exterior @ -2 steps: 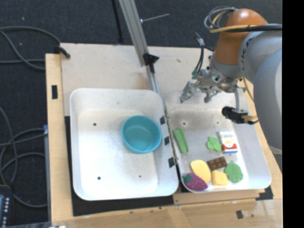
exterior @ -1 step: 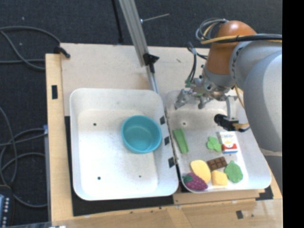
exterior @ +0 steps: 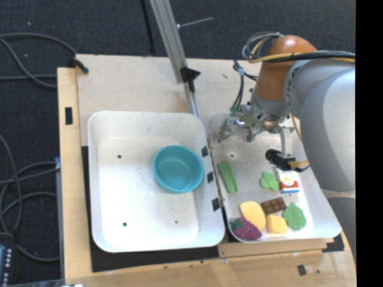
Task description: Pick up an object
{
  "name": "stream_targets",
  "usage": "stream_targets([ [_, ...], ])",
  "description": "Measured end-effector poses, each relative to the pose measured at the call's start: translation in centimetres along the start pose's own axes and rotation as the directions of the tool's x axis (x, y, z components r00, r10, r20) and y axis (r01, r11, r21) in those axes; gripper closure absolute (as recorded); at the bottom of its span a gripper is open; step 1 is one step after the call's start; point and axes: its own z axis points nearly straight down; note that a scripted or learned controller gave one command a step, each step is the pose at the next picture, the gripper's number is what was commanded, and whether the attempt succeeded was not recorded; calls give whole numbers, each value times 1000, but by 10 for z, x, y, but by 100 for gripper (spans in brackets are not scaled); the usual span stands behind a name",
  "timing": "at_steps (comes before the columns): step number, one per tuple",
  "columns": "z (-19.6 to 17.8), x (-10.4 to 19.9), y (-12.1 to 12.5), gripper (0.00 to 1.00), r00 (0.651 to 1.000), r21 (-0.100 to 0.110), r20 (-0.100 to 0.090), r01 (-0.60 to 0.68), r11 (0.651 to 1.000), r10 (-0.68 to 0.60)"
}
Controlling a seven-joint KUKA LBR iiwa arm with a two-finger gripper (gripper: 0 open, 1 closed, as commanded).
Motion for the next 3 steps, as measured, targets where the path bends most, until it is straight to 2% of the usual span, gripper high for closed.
stream_targets([
  [1, -14, -1, 1, 100, 1000, -5, 2, 1, 1000, -1],
  [2, -67, -6, -6, 100, 1000, -3, -4, -1, 1000, 1],
  [3, -132, -10, -9, 100, 1000, -10, -4, -3, 1000, 3],
])
